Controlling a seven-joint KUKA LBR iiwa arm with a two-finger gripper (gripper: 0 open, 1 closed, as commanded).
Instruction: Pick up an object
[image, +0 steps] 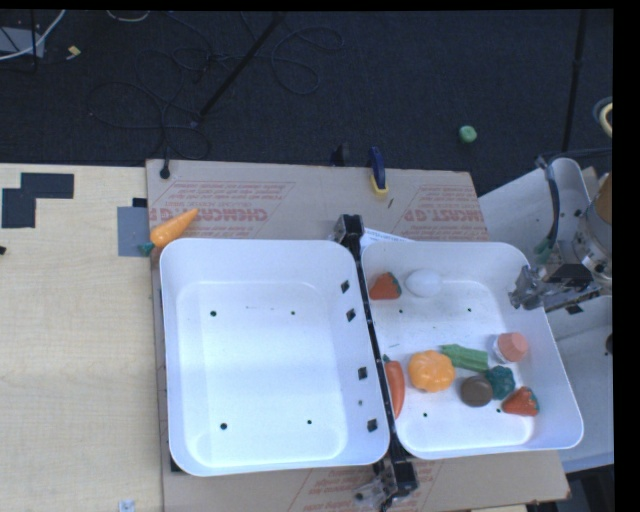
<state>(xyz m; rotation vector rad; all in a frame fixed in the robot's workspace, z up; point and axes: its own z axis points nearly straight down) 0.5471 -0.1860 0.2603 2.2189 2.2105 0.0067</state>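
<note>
Hovering over right bin's (560, 400) far edge: gripper (530, 290)

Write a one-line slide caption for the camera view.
Gripper poised at the right bin's rim, above toy foods including an orange piece and white egg.

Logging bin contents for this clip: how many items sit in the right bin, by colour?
Red or orange-red: 3
Orange: 1
White: 1
Green: 2
Pink: 1
Brown: 1
Total: 9
</note>
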